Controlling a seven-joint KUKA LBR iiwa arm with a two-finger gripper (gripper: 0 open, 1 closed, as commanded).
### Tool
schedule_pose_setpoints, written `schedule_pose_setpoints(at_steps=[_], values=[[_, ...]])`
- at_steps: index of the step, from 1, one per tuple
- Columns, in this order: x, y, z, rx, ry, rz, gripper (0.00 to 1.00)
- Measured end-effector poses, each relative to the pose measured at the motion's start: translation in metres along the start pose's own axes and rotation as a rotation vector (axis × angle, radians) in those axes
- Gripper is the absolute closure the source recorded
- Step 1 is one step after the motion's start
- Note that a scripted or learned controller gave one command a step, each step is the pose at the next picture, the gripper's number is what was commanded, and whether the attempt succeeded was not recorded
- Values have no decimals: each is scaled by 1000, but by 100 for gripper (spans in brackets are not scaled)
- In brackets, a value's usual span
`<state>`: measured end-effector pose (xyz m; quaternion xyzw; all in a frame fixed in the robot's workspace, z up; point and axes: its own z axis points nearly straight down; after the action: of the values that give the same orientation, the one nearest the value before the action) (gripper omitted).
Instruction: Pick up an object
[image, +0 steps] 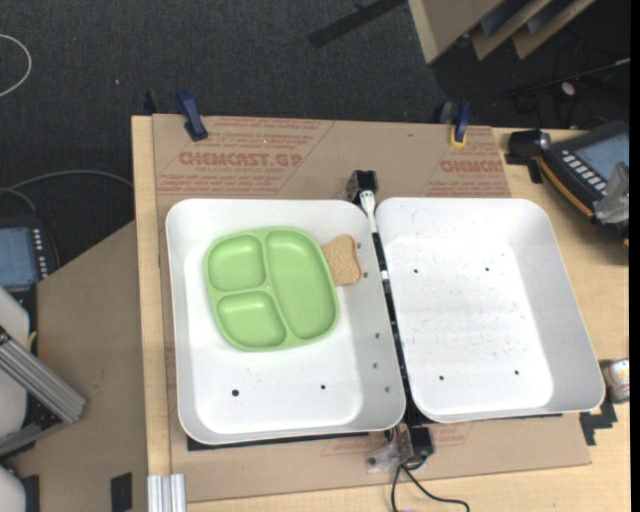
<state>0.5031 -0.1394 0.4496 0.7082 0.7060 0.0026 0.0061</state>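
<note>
My pincer state: cannot tell; green divided plate (271, 289) in left bin (205, 390), tan biscuit-like piece (343, 260) touching plate's right rim

The light is bright and even. The white bins (480, 310) shine a little but show no hard glare. Shadows are soft and thin. The picture looks slightly fuzzy.

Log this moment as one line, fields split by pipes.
left bin: green divided plate, tan cracker-like piece touching its right rim | right bin: scattered dark specks | nothing lifted yet
</note>
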Motion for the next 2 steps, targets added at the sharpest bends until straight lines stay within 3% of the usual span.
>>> schedule_pose_setpoints(at_steps=[1, 2], values=[[15, -27, 106, 24, 8, -2, 100], [-48, -3, -12, -3, -3, 1, 100]])
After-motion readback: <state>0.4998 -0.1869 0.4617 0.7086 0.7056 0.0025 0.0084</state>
